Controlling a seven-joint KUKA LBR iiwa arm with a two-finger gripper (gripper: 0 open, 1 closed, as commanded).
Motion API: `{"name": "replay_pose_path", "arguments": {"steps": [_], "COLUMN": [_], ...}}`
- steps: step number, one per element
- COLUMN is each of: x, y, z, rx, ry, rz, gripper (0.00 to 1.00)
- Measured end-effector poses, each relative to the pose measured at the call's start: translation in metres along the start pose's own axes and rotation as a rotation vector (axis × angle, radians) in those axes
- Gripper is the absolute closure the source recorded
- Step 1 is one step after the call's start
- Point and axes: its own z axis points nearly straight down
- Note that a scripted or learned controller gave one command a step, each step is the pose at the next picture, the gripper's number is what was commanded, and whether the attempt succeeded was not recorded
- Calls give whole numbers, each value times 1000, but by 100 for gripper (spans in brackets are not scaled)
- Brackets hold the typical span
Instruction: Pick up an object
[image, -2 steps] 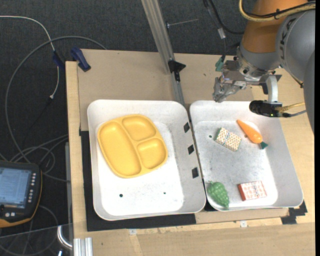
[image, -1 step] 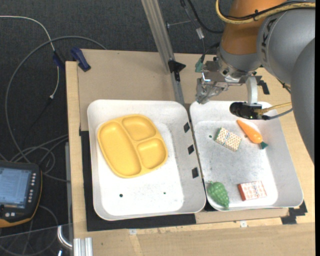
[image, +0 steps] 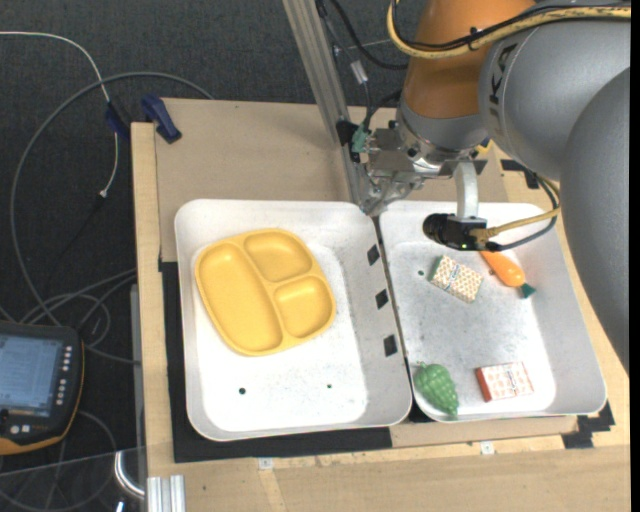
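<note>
Looking down, we see the gripper (image: 385, 195) hanging at the far edge where both bins meet; whether it is open or closed we cannot tell. The orange carrot (image: 503, 268) lies near the right bin (image: 560, 395) far edge. Descending here, we might strike the rim.

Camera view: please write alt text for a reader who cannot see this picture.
A grey and orange robot arm reaches from the right, its gripper above the far edge between two white bins. The left bin holds a yellow divided plate; the right bin holds a toy carrot, a patterned packet, a green object and an orange box.
</note>
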Motion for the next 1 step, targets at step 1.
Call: {"name": "replay_pose_path", "arguments": {"steps": [1], "x": [42], "y": [-20], "z": [0], "rx": [1], "ry": [-1], "rz": [1], "gripper": [100]}}
